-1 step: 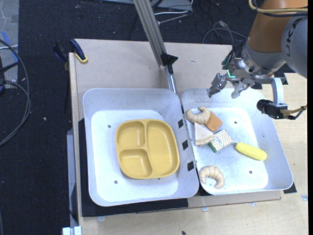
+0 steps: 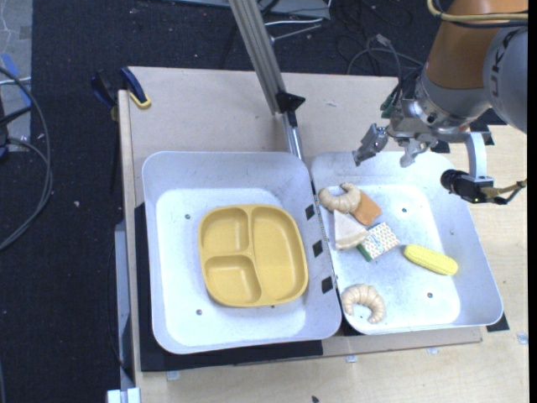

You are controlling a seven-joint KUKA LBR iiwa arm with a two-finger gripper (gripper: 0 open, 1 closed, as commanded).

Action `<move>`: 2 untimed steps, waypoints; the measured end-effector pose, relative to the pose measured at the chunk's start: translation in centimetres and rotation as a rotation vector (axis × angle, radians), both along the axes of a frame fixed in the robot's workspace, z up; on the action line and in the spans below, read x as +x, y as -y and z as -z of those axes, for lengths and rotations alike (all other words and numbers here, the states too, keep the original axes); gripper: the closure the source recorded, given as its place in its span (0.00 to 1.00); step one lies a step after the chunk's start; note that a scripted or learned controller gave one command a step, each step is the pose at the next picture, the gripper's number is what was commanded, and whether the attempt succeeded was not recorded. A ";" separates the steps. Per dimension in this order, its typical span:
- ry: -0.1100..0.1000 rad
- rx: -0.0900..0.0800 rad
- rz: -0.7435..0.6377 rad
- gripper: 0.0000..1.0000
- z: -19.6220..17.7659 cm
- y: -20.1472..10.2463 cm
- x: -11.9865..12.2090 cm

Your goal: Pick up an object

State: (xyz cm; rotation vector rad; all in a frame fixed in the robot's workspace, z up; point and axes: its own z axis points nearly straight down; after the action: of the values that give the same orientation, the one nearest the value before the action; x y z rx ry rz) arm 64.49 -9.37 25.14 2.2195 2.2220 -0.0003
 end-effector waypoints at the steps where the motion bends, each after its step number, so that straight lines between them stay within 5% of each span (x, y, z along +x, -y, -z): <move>1: -0.007 0.001 0.001 0.00 6.4 -0.1 -0.3; 2: -0.005 0.001 0.001 0.00 10.9 -0.3 -0.9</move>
State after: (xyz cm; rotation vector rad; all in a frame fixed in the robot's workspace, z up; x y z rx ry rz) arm 63.64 -9.10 14.27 2.2239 2.2234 -0.0050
